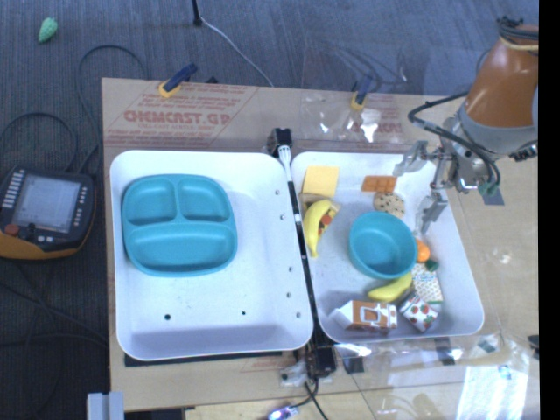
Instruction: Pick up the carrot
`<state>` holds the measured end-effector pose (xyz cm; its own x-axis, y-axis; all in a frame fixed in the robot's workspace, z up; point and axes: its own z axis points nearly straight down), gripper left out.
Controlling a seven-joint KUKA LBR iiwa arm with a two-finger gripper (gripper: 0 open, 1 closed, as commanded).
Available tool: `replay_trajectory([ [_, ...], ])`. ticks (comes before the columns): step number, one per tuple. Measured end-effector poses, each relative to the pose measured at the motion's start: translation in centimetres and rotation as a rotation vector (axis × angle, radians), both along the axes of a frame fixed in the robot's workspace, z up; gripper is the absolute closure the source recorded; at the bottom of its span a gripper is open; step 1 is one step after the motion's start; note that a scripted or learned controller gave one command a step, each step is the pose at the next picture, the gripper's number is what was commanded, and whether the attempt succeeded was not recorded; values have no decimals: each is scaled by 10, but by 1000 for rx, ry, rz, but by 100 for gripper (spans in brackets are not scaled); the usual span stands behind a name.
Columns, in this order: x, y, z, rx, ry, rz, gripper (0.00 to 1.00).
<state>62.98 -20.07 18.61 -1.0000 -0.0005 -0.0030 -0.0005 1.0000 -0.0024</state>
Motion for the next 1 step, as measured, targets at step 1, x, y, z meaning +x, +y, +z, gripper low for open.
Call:
replay_trajectory([
  [1, -44, -3, -91, 0, -2, 210, 0],
])
